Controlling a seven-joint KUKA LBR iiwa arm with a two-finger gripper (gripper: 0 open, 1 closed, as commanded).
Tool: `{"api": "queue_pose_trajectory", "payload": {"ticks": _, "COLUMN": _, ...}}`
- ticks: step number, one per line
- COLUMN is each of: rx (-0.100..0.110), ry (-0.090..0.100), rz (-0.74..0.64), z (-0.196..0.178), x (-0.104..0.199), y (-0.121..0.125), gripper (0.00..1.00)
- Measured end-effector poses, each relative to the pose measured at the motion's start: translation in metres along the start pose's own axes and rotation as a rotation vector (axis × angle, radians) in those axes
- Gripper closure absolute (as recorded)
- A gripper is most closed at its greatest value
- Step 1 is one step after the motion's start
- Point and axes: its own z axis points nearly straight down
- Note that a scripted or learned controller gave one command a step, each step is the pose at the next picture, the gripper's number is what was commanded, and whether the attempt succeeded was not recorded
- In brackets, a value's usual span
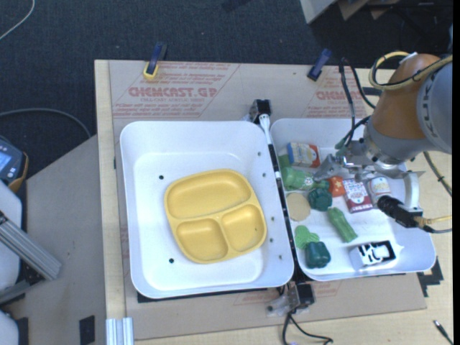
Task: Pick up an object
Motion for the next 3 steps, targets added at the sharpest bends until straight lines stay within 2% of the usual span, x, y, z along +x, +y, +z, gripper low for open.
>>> {"api": "queue_pose_trajectory", "payload": {"ticks": 1, "rx": -0.015, "ry": -0.002, "rz": 0.002, "z": 0.015, "x": -0.005, "y": 0.006, "gripper": 0.00}}
{"api": "queue_pose_trajectory", "payload": {"ticks": 2, "rx": -0.015, "ry": 0.000, "rz": 0.001, "z": 0.006, "x": -0.003, "y": 0.005, "gripper": 1.00}}
{"api": "queue_pose_trajectory", "payload": {"ticks": 3, "rx": -0.004, "ry": 0.007, "rz": -0.003, "z": -0.053, "x": 0.003, "y": 0.001, "gripper": 1.00}}
